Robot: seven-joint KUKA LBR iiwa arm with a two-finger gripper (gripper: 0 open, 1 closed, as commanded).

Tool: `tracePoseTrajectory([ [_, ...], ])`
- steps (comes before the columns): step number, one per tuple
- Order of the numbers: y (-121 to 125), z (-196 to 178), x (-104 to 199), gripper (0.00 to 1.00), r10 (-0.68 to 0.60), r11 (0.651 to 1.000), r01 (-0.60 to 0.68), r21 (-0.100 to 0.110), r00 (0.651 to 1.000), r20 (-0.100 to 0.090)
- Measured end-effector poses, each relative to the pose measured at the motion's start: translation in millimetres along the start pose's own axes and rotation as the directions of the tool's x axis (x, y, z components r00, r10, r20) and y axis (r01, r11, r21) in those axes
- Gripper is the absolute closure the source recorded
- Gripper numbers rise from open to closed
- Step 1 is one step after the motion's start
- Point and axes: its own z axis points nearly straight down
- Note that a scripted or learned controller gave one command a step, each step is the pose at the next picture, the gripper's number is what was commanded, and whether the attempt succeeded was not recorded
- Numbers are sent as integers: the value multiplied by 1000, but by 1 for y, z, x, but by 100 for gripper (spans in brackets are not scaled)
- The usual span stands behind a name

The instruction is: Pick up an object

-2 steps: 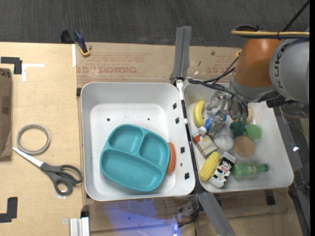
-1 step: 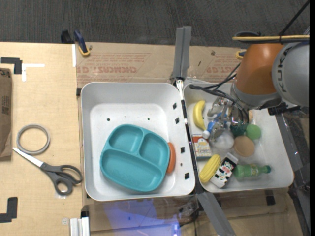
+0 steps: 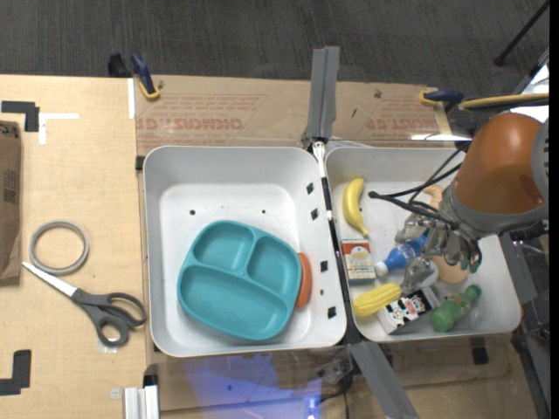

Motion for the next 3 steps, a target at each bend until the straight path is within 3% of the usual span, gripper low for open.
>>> tracePoseTrajectory([
  [1,1,-10,-2,100,-3,1000,3,1,1000,4],
  [2,-7,-133,-45,100,169,986,-169,0,986,-1],
  [3,-20,-198,-117,100,317,948,-317,0,948,1],
])
